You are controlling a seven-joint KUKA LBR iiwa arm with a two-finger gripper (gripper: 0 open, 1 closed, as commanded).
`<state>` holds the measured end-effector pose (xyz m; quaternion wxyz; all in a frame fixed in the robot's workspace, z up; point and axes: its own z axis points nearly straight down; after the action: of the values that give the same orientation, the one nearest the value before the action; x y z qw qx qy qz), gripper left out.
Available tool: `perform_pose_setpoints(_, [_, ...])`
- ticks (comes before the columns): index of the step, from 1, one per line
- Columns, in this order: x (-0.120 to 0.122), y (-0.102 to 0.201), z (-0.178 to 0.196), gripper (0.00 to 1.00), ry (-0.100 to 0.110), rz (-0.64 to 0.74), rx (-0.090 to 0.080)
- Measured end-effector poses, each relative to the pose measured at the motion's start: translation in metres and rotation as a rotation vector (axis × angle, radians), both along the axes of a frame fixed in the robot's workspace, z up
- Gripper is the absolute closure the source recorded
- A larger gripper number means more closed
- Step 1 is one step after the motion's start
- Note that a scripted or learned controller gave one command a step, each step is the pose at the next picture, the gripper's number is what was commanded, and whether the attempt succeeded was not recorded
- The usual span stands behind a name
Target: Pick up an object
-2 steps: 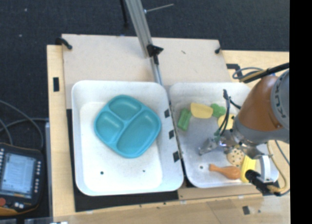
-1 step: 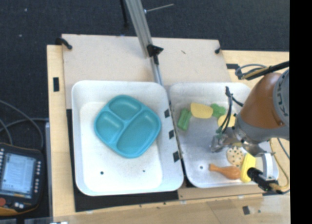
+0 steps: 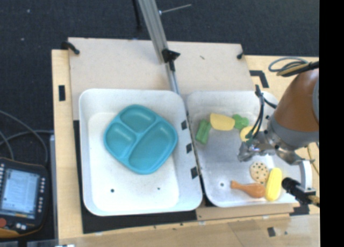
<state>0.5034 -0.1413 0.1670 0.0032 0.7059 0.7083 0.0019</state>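
The right bin (image 3: 220, 189) holds several toy foods. A green piece (image 3: 202, 131) lies at its left, beside a yellow lump (image 3: 221, 122) with a small green piece (image 3: 241, 121) at its right end. My gripper (image 3: 248, 152) hangs low over the middle right of this bin, just above a round speckled cookie (image 3: 259, 172). A bit of another yellow item (image 3: 246, 133) peeks out behind the gripper. A yellow oblong (image 3: 273, 183) and an orange drumstick-shaped piece (image 3: 248, 188) lie near the front right corner.
The left bin (image 3: 94, 192) holds a blue divided plate (image 3: 141, 139). A slanted metal rail (image 3: 153, 22) runs down to the gap between the bins. The arm's orange band (image 3: 298, 106) and cables (image 3: 290, 66) overhang the right bin's right edge.
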Motion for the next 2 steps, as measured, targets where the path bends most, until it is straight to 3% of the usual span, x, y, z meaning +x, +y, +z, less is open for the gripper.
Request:
perform_pose_setpoints(1, [0.002, -0.001, 0.050, 1.00, -0.001, 0.001, -0.001])
perform_pose_setpoints(2, [0.024, 0.044, 0.045, 1.00, 0.005, 0.004, 0.003])
